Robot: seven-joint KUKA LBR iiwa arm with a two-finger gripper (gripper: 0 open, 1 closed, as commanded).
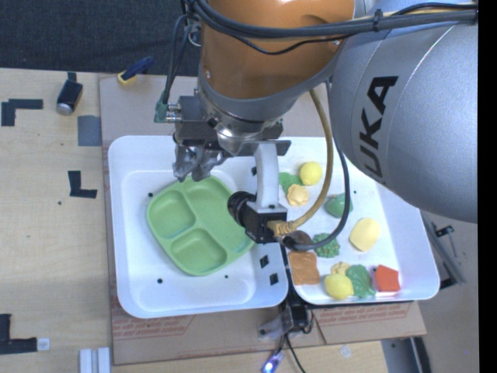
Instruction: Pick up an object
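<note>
A green divided plate [194, 228] lies tilted in the left white bin [124, 208]. My gripper [194, 164] hangs over the plate's far edge, just above its upper rim, and I see nothing in its grasp. The right bin [415, 282] holds several toy foods: a yellow lemon [311, 172], a yellow lump [363, 233], a brown toast slice [303, 268], a red block [387, 278] and green pieces [335, 204]. The arm's orange band and grey body cover the back of both bins.
A black part and a cable [256, 216] hang from the wrist over the wall between the bins. On the bench at left lie a small dark cylinder [68, 95], a blue and yellow tool [136, 68] and black tape marks [78, 183].
</note>
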